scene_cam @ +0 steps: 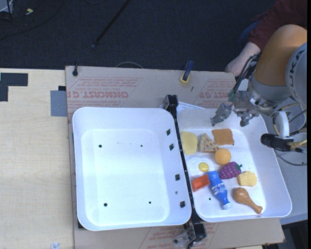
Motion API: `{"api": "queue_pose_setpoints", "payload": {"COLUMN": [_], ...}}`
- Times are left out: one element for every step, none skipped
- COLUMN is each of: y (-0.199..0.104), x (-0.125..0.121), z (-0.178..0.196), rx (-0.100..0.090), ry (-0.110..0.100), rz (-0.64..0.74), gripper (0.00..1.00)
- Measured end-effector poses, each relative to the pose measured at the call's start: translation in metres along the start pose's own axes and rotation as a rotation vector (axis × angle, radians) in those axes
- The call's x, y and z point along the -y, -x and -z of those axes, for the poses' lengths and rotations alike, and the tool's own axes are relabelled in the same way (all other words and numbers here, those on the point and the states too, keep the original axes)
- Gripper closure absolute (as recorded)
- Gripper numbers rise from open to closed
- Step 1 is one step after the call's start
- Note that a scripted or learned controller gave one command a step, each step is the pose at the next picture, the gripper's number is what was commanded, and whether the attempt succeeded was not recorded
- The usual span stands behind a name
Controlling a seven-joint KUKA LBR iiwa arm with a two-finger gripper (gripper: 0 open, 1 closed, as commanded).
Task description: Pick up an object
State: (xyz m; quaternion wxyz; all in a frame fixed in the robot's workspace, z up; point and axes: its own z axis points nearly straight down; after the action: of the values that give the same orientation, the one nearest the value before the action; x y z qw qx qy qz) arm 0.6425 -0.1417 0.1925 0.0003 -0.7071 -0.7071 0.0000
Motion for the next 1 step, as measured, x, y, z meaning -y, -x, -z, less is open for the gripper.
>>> {"api": "queue_pose_setpoints", "payload": {"y": [0.0230], "x": [-0.0024], "z": [-0.1053], "rx": [-0.001], "ry": [0.001], "rz": [-0.001], "gripper": [0.00]}}
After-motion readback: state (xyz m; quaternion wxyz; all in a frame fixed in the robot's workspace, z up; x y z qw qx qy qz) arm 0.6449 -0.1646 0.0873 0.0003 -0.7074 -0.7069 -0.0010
